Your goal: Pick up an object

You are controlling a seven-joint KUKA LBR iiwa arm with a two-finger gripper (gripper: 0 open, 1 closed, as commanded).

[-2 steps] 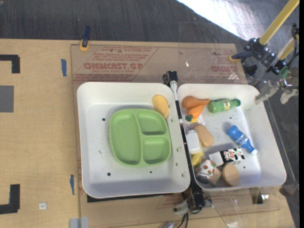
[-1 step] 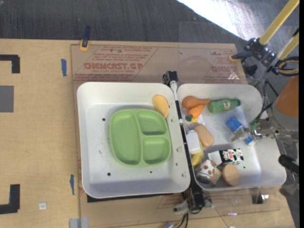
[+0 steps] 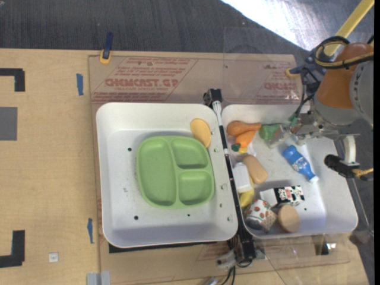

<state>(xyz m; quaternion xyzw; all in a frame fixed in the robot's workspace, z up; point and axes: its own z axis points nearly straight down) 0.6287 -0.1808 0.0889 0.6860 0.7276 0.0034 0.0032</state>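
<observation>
Arm (image 3: 350,88): reaching in over the right bin (image 3: 341,215).
Left bin (image 3: 113,177): holding a green tray (image 3: 175,172).
Bottle (image 3: 298,162): lying in the right bin, just below the gripper (image 3: 298,126), long axis slanting down-right.
Grip state: cannot tell.

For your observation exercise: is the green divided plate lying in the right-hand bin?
No. The green divided plate lies in the left bin, beside a yellow item.
</observation>
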